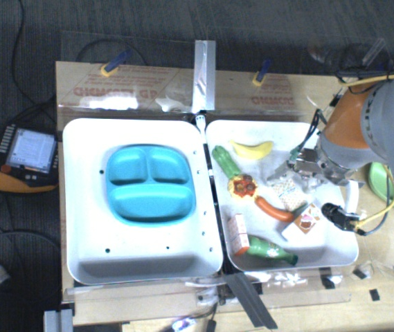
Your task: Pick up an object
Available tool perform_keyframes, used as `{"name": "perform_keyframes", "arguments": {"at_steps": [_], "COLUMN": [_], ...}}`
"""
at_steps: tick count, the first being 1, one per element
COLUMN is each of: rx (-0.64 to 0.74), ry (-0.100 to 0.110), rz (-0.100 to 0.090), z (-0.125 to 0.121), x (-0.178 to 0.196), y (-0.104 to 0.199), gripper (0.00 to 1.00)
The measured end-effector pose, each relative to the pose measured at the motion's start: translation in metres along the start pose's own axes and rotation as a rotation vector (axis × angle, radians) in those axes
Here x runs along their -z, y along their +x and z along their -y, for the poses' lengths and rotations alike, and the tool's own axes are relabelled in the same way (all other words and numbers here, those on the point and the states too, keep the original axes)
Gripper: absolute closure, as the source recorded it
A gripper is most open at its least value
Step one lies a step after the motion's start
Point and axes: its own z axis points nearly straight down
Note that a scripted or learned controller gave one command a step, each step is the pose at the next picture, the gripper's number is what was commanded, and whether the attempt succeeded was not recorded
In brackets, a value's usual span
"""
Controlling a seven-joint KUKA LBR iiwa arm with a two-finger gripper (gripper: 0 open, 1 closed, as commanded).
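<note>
Pincer [290, 180] hangs low over the right white plastic bin [335, 254], near the orange plastic carrot [274, 209], probably lining up; can't tell its state.

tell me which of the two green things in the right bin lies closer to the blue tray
The green cucumber, lying near the top of the right bin against the divider beside the blue tray. The green bottle lies lower, by the bin's front edge.

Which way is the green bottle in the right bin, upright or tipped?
Tipped. The green plastic bottle lies on its side along the floor of the right white bin, near its front wall, beside a small red-and-white carton.
</note>
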Motion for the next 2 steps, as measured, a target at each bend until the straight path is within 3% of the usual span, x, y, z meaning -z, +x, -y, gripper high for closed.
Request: {"name": "perform_keyframes", "arguments": {"at_steps": [1,2], "rx": [0.018,0.092], "ry": [0.000,-0.019], "rz": [0.002,0.003], "z": [0.013,0.050], "x": [0.120,0.008], "y": [0.028,0.030], "gripper": [0.00,0.00]}}
